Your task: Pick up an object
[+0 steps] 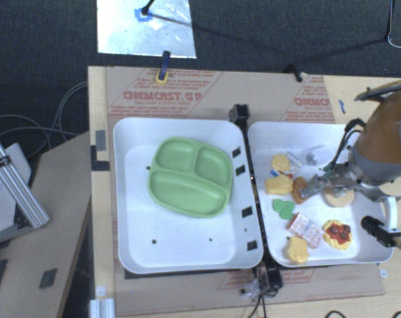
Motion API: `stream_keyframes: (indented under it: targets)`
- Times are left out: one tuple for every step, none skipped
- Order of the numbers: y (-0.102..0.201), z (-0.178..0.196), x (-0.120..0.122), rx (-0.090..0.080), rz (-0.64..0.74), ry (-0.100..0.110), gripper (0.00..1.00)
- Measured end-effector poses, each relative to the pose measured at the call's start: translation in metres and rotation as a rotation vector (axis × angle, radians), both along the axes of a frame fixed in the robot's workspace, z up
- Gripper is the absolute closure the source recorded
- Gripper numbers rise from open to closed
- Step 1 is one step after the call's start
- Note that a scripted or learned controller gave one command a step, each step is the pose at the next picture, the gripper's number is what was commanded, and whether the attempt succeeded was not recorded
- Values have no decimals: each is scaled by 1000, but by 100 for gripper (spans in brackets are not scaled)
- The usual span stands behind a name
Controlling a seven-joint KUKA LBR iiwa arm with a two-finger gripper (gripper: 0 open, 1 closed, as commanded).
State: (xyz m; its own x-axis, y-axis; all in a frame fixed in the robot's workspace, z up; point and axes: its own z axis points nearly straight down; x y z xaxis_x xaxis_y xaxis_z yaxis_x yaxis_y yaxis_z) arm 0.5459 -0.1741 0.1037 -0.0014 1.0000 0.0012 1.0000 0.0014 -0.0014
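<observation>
From above, the left bin holds a green divided plate near its middle, with bare white floor along its near edge. The right bin is crowded: yellow pieces, a green piece, a red-and-white packet, a pizza slice and a tan disc. The arm enters from the right; its hand sits low among the toys beside a brown piece. Whether it is wide or closed cannot be told. The bin's far corner stays free.
</observation>
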Motion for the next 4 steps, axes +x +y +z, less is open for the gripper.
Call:
stream_keyframes:
  targets:
    - [0, -15, 3, 1, 0, -6, 0]
    - [1, -3, 6, 1, 1, -13, 100]
    - [-3, 57, 15, -4, 3, -9, 100]
    - [-5, 121, 21, -4, 3, -10, 100]
